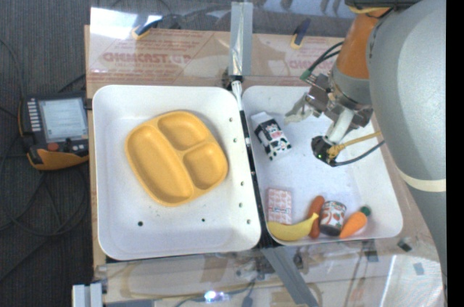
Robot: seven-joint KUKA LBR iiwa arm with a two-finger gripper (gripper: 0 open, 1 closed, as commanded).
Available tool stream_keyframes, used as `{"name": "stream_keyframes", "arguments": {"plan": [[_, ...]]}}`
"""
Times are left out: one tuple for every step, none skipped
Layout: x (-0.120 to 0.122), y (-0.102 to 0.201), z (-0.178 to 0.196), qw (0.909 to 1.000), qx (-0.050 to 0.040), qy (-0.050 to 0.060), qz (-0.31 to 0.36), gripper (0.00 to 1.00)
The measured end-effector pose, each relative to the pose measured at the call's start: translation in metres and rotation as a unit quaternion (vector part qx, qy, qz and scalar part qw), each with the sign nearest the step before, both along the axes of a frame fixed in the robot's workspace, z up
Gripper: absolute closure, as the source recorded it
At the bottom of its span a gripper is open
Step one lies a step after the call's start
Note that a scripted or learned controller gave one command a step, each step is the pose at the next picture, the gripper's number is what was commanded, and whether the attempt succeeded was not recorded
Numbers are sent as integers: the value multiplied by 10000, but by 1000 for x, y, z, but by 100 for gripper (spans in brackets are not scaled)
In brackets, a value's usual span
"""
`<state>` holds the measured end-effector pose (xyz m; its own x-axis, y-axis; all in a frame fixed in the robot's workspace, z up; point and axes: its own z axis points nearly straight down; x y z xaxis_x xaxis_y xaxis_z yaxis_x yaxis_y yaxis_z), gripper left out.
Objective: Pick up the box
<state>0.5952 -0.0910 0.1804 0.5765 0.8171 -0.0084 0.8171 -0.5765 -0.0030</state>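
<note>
Box (279, 205): one, lying flat in the right bin (370, 189).
One banana (293, 229), one carrot (353, 223), one carton (272, 138); gripper (301, 109) well apart, grip impossible to tell.

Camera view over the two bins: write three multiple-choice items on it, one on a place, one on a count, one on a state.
1. Where does the yellow divided plastic plate lie?
A. in the left white bin
B. on the grey carpet
C. on the cardboard behind the bins

2. How many compartments does that plate have?
A. two
B. three
C. five

3. How is the black-and-white cow-patterned carton placed?
A. lying on the floor of the right white bin
B. stacked on the plate
C. hanging in the air above the bench

Answers:
1 A: the plate rests on the left bin's floor, inside its rim.
2 B: raised ridges split it into one long well and two smaller ones.
3 A: the carton lies on its side near the right bin's upper left corner.
</note>
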Motion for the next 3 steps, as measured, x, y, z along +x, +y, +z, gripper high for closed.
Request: {"name": "stream_keyframes", "arguments": {"plan": [[-18,-54,-41,10000,4,12,-33,0],[-75,-46,-91,9999,10,-108,130,0],[-103,-23,-90,9993,-32,-161,-349,0]]}}
